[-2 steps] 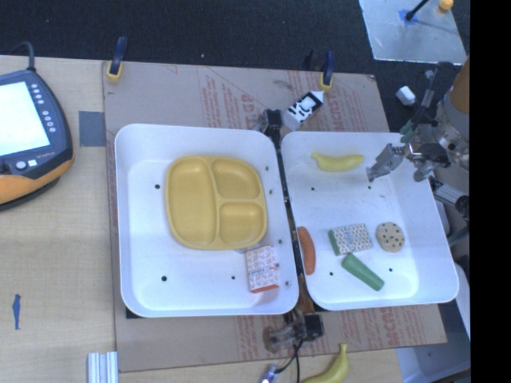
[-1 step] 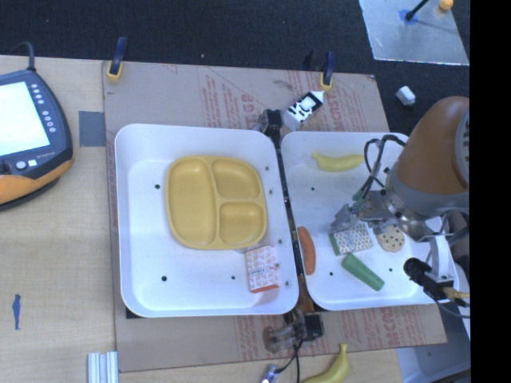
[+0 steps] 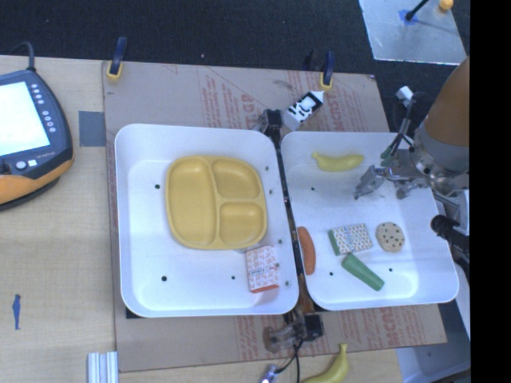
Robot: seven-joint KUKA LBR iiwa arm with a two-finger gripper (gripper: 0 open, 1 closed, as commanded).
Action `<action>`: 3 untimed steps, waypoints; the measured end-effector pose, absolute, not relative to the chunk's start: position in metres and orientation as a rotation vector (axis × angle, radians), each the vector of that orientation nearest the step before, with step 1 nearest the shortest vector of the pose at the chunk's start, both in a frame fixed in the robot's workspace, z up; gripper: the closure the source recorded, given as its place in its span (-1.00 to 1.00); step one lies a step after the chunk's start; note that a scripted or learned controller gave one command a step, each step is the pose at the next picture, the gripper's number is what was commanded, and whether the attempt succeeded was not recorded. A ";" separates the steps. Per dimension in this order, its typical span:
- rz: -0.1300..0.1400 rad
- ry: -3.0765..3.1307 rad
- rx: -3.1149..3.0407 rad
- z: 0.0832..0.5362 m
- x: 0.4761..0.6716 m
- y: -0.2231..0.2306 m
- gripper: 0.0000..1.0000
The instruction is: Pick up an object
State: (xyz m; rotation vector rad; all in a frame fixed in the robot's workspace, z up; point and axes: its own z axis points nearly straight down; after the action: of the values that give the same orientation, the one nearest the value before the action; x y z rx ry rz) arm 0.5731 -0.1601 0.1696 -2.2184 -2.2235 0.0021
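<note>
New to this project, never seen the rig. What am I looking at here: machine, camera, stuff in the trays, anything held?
One fixed camera looks down at a slant on a bench. The robot arm reaches in from the right; its gripper hangs over the right bin, with nothing visibly between its fingers. That bin holds a banana, a cookie, a patterned packet, a green vegetable and a sausage. The left bin holds a yellow divided plate and a small carton.
</note>
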 end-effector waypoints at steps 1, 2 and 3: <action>0.001 -2.228 -2.216 0.094 0.514 -0.104 -1.00; 0.001 -2.236 -2.214 0.105 0.516 -0.106 1.00; 0.001 -2.236 -2.214 0.105 0.516 -0.106 -1.00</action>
State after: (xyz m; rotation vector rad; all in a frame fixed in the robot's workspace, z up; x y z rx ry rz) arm 0.5157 -0.1060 0.1049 -2.2142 -2.2363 0.0010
